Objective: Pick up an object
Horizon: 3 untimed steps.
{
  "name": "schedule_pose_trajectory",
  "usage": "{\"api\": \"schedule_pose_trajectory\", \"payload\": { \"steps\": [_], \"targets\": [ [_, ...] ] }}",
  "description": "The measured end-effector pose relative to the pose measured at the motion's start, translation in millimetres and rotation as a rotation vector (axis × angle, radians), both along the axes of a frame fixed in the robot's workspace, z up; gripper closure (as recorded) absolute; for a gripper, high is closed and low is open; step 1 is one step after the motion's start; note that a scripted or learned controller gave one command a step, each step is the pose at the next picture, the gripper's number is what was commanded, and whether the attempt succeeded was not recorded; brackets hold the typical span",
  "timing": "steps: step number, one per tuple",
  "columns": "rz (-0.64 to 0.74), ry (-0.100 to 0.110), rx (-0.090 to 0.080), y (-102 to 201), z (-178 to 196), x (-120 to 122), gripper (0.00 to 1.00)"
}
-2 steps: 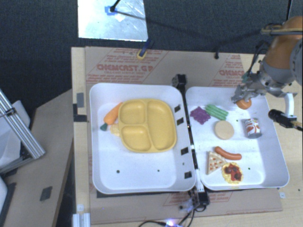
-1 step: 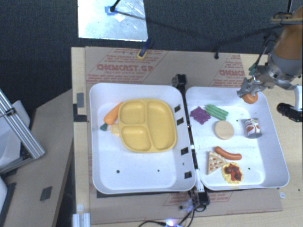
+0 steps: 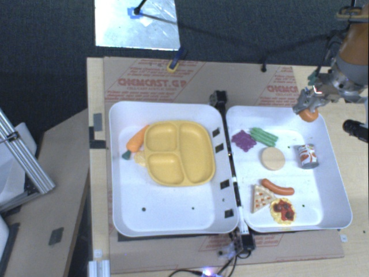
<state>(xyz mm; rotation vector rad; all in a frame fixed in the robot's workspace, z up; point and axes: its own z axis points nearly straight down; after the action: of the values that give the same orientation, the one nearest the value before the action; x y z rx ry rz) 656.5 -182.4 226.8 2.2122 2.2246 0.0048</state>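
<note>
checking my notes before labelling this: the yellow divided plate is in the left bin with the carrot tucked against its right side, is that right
Not quite. The camera view shows the yellow divided plate in the left bin, but the carrot is tucked against its left side, not its right.

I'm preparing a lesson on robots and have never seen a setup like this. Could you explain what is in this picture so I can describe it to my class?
One camera looks down at a slant on a bench with two white bins. The grey robot arm reaches in from the right; its gripper hangs over the right bin's far corner, with a small orange object at its tip. Whether it truly grips it is unclear. The left bin holds a yellow divided plate and a toy carrot. The right bin holds toy food: purple grapes, green beans, a round cracker, a small can, a sausage, a pizza slice and spaghetti.
</note>
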Motion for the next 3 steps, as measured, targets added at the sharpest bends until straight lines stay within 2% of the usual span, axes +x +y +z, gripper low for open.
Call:
{"api": "schedule_pose_trajectory", "payload": {
  "steps": [2, 3],
  "targets": [
    [0.004, 0.004, 0.003, 106.3, -17.8, -4.8, 1.00],
    [0.004, 0.005, 0.003, 155.2, -15.1, -18.3, 1.00]
  ]
}}
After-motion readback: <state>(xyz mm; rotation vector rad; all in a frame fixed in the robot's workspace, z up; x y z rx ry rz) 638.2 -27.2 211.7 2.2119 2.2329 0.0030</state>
